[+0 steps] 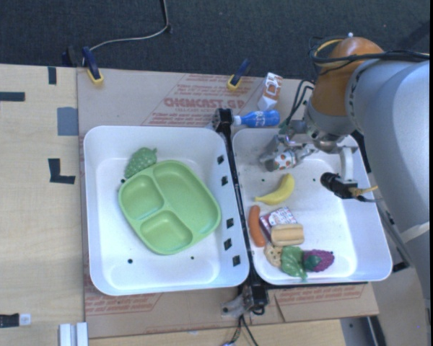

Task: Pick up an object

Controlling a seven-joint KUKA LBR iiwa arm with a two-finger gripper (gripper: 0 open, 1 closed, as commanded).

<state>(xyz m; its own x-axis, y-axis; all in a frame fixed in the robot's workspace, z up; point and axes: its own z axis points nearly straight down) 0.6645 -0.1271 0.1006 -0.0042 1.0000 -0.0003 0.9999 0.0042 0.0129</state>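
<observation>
My gripper (pixel 278 154) hangs low over the back of the right bin (pixel 361 229), reaching in from the right. A small red-and-white speckled thing (pixel 286 163) sits right at its tip; whether it is held is unclear. Just in front lies a yellow banana (pixel 278 191). Further forward are an orange carrot (pixel 255 224), a printed packet (pixel 278 216), a bread roll (pixel 287 233), a cookie (pixel 273 254), a green vegetable (pixel 292 261) and purple grapes (pixel 320 259).
The left bin (pixel 105 251) holds a green divided plate (pixel 169 205) and a green leafy toy (pixel 141 161). Behind the bins, on the cardboard, lie a blue bottle (pixel 260 119) and a small carton (pixel 273 86).
</observation>
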